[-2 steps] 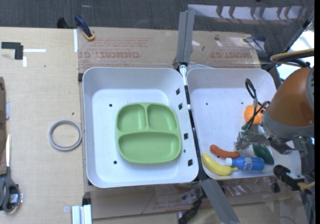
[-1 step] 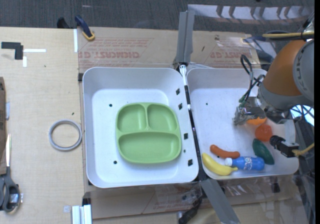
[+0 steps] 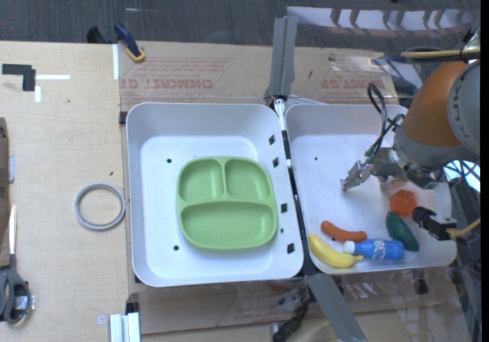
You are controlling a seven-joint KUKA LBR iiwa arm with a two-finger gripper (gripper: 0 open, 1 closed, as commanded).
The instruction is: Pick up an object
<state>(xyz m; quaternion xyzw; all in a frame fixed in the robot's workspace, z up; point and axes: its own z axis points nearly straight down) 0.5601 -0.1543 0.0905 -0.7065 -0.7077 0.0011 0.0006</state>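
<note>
Gripper (image 3: 353, 179) fingers spread, empty, above right bin (image 3: 321, 142) floor, banana (image 3: 332, 252), blue bottle (image 3: 380, 250), orange ball (image 3: 402, 200) nearby

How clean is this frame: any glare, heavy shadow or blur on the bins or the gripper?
Camera view: lighting is even and soft, with faint shadows inside the left bin around the green tray; the white bin walls look bright but keep detail; the gripper is small and slightly soft, the toys sharp enough to identify.

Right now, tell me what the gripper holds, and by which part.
Nothing. The gripper hangs over bare floor of the right bin, its fingers with nothing between them, apart from the toys near the front.
</note>
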